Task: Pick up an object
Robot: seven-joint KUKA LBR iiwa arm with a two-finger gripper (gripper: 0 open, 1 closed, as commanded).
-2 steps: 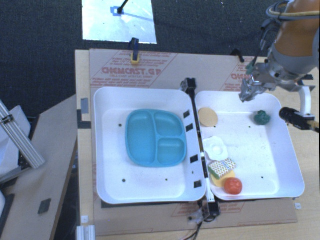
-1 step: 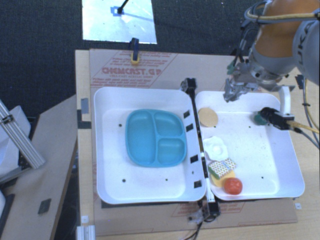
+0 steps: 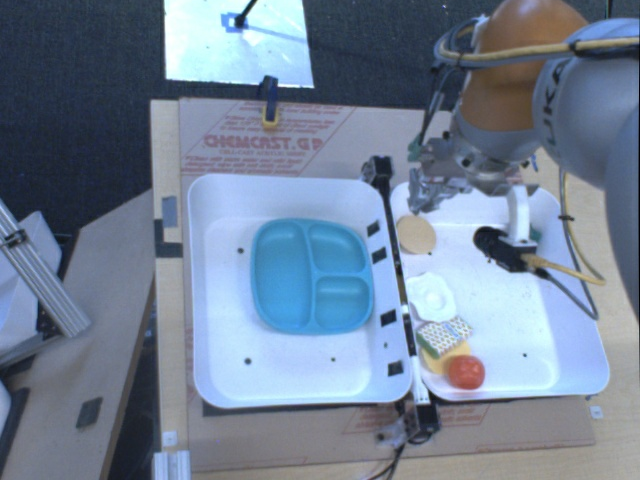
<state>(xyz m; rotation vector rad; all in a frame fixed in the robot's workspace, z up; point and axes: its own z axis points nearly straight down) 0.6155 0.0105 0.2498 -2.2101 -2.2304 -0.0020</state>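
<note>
My gripper (image 3: 424, 201) hangs over the far left corner of the right bin (image 3: 560, 338), just above and behind a tan round disc (image 3: 416, 234) that lies flat on the bin floor. Nothing shows between its fingers. Nearer the front along the bin's left side lie a white fried-egg-shaped piece (image 3: 431, 295), a checkered sandwich-like block (image 3: 443, 335) and a red tomato (image 3: 465, 371).
The left bin (image 3: 215, 268) holds a blue divided plate (image 3: 311, 274). A black divider strip (image 3: 392, 268) runs between the two bins. The right half of the right bin floor is bare white.
</note>
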